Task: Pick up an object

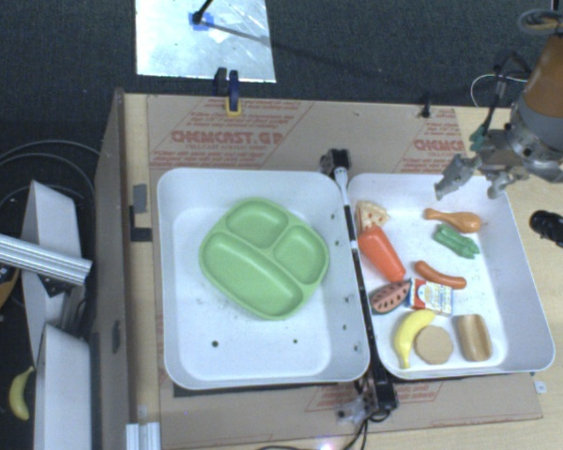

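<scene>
Grey gripper hangs wide open with nothing in it, over the far edge of the right bin. Nearest is the chicken leg; picking hasn't started.

The arm enters from the right side of the view, near the far right corner of the surface; its orange band sits above a grey wrist; the end effector hangs below it, pointing down and toward the left; its two fingers stand spread apart with nothing between them.
</scene>
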Robot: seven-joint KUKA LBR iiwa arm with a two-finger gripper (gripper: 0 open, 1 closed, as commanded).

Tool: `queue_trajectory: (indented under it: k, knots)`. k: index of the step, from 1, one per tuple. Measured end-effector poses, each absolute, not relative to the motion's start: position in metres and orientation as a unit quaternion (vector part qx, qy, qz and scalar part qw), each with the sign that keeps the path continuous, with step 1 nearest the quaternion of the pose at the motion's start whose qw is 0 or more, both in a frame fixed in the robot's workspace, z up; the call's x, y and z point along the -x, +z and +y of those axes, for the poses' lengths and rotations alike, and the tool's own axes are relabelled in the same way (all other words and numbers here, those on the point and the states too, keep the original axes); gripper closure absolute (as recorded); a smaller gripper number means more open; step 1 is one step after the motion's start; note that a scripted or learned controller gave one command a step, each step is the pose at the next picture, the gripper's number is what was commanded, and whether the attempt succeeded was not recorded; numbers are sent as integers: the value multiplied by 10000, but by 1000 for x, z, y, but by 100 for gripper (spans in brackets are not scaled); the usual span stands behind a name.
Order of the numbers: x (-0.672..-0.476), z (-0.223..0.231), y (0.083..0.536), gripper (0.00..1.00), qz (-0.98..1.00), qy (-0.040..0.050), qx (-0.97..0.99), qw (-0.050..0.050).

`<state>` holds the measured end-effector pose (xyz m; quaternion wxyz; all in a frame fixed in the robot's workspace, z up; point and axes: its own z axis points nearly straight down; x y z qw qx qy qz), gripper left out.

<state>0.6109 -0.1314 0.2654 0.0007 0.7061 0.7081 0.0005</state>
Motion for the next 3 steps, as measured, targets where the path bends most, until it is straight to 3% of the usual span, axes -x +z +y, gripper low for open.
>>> queue_trajectory:
  k: [1,2,3]
  knots:
    - [-635,-194,138,0,7064,-6,-7078,5]
    - [-665,-196,86,0,7092,21,-7050,52]
    - [-636,-207,85,0,7073,-3,-7070,5]
